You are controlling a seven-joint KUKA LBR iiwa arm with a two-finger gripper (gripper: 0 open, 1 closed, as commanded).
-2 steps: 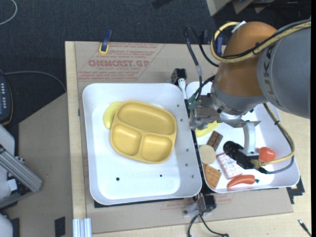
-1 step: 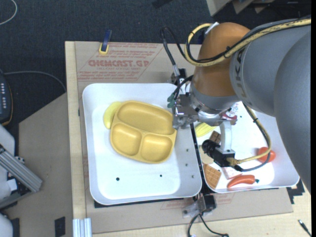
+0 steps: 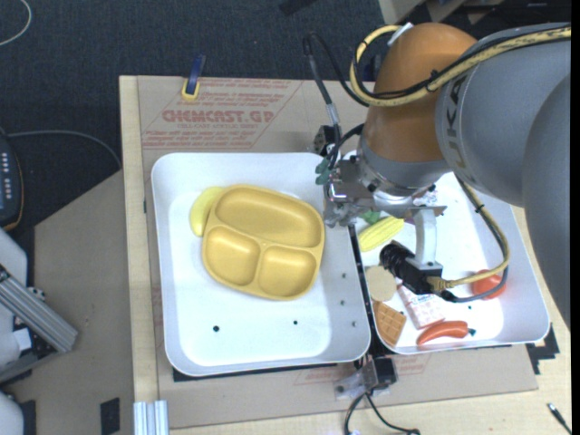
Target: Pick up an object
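Tool (image 3: pixel 362 208) tips hidden behind wrist

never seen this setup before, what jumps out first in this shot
The big grey arm with its orange band fills the upper right, reaching down over the right bin. Next is the yellow divided tray, lying alone in the middle of the left bin. Under the arm, small items crowd the right bin: a yellow corn cob, a waffle-like piece and a red-orange piece near its front edge.
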